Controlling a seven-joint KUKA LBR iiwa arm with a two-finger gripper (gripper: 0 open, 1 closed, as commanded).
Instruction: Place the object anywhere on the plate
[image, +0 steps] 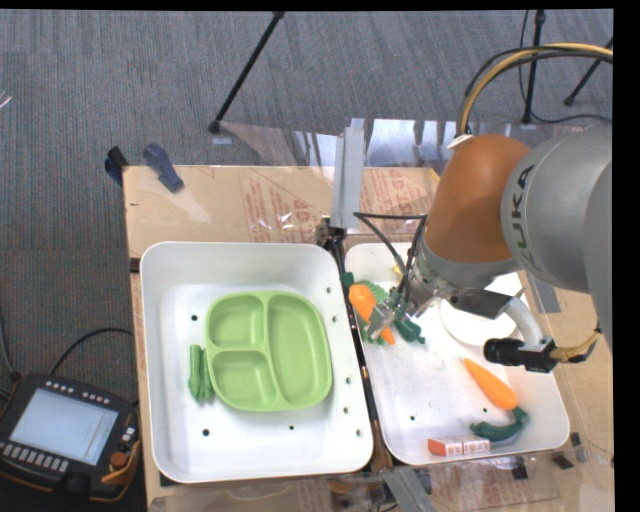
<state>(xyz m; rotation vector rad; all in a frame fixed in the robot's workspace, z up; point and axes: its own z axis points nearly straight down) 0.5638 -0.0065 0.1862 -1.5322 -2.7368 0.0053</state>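
Gripper (385, 322): down in right bin, near its upper-left corner, at the carrot w/ green top. Fingers seem to straddle the toy, but whether they actually clamp it or how far apart they stand: can't tell, wrist hides much of it.
Arm (520, 215): grey casing, glossy orange band above wrist, bulky; enters from right, hangs over right bin's upper part. Yellow + black cables loop behind it.
Carrot at gripper (362, 298): orange plastic body, smooth, tapered; green leafy end (408, 328) toward lower right. Long axis runs diagonal, upper left to lower right. Lies just beside the wall between the bins.
Plate (268, 350): light green, matte plastic, rounded-rectangle, 3 compartments (2 small on left, 1 long on right). Sits flat, mid left bin.
Left bin (170, 440): shallow, white, rounded corners, small dark holes in floor.
Green veg toy (199, 373): dark green, ribbed, slim; touching plate's left rim, long axis approx. vertical in view.
Right bin (440, 445): white, shallow, same type.
2nd carrot (491, 385): orange, smooth, cone shape; lower right of right bin, well apart from gripper, diagonal.
Curved green piece (502, 429): dark teal, just below 2nd carrot.
Small box (459, 447): red/white, flat, by right bin's front wall.
Bench (230, 200): brown board, clear tape patches.
Pendant (65, 430): dark handheld unit w/ screen, on floor at lower left.
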